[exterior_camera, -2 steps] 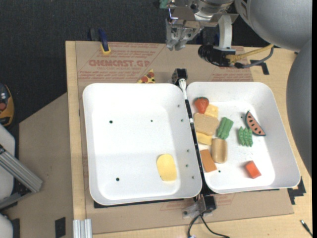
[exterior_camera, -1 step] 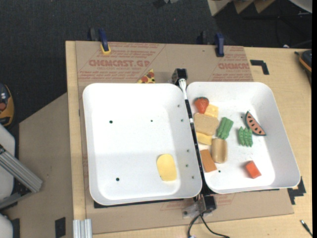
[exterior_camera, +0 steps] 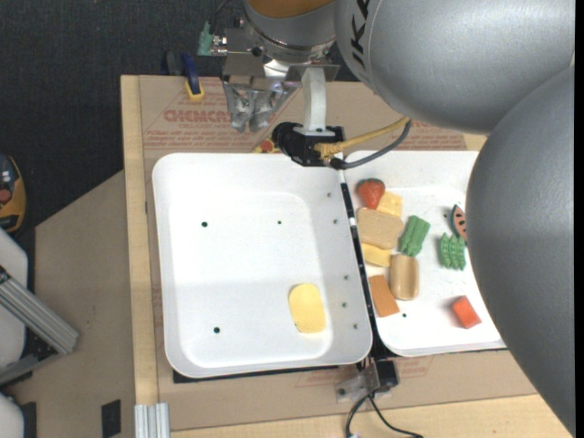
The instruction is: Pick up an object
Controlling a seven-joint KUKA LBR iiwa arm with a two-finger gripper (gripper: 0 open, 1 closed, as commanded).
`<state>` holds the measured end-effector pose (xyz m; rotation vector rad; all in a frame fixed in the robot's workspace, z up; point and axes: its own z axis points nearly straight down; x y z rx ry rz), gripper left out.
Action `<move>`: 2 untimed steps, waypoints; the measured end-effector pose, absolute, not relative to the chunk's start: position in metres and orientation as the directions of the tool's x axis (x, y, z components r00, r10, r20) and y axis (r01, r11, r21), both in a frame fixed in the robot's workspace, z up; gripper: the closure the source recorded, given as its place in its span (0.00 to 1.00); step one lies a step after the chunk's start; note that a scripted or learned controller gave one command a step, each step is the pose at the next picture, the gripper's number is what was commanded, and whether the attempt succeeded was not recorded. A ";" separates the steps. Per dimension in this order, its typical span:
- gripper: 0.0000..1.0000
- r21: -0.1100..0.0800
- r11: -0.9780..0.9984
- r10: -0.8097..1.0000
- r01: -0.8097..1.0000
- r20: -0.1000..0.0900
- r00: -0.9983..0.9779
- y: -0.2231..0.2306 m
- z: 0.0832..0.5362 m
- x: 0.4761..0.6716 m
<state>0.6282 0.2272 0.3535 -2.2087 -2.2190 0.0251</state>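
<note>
The grey arm point(exterior_camera: 474, 53) runs off the top and right edges and covers the right bin's point(exterior_camera: 429, 340) far right corner and right side. A watermelon slice point(exterior_camera: 457, 222) in that bin shows only as a sliver at the arm's edge. The end effector point(exterior_camera: 253, 108) hangs blurred beyond the left bin's point(exterior_camera: 173, 245) far rim, its finger spacing unreadable. Printed red lettering point(exterior_camera: 196, 115) on the bench point(exterior_camera: 137, 153) is partly covered by it. At the left edge, a dark round object point(exterior_camera: 9, 194) and metal framing point(exterior_camera: 32, 322) are cut off.
</note>
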 end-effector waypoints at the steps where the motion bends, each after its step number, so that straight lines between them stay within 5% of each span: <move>1: 1.00 0.019 0.004 1.000 1.000 0.008 -0.004 0.225 0.519 0.588; 2: 1.00 0.004 0.003 1.000 1.000 0.001 -0.003 0.226 0.518 0.589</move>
